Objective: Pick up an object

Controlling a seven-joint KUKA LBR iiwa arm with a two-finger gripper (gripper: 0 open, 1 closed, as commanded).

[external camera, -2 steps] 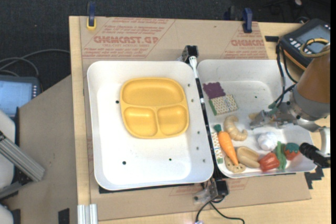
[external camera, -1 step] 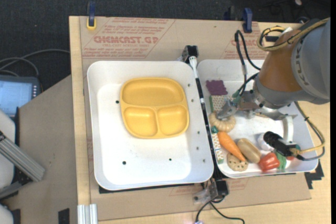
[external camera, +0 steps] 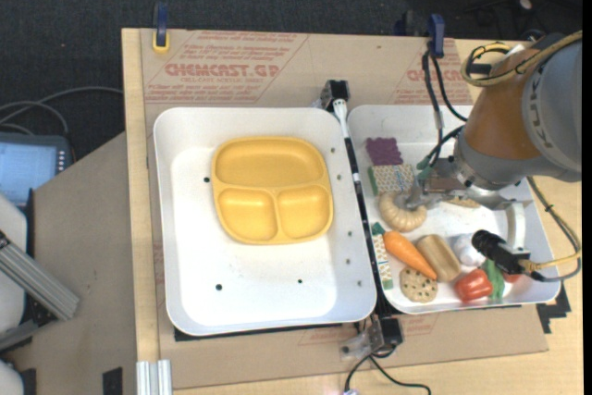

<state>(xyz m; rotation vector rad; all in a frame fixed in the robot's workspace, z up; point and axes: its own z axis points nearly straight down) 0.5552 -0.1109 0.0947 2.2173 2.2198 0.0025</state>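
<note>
- Hand [external camera: 413, 195]: low in the right bin [external camera: 546, 291], at the upper edge of the croissant [external camera: 404, 215]; it hangs below the grey wrist and orange band of the arm [external camera: 518, 125]
- Hand state: cannot be determined; the wrist body hides the grasping parts, and nothing can be confirmed as held
- Contact: the hand appears to touch or sit just above the croissant; which of the two cannot be resolved
- Candidate object: the croissant, a pale curved roll lying near the bin's left wall, is judged the target because it lies directly under the hand
- Neighbours: a patterned cloth [external camera: 391, 178] just above the croissant, a purple block [external camera: 382, 149] beyond it; a carrot [external camera: 408, 253] just below, touching a bread roll [external camera: 438, 256]; a cookie [external camera: 418, 286] and a tomato [external camera: 473, 285] near the bin's front edge
- Procedure: centre the grip across the narrow width of the croissant, not along its curve, to prevent it rolling out
- Procedure: keep clear of the cloth, which could snag and lift with the target
- Procedure: lift straight up and verify the load before traversing
- Left bin [external camera: 185, 291]: holds a yellow divided tray [external camera: 273, 188], well apart from the hand
- Both bins rest on the worktop [external camera: 231, 60]
</note>
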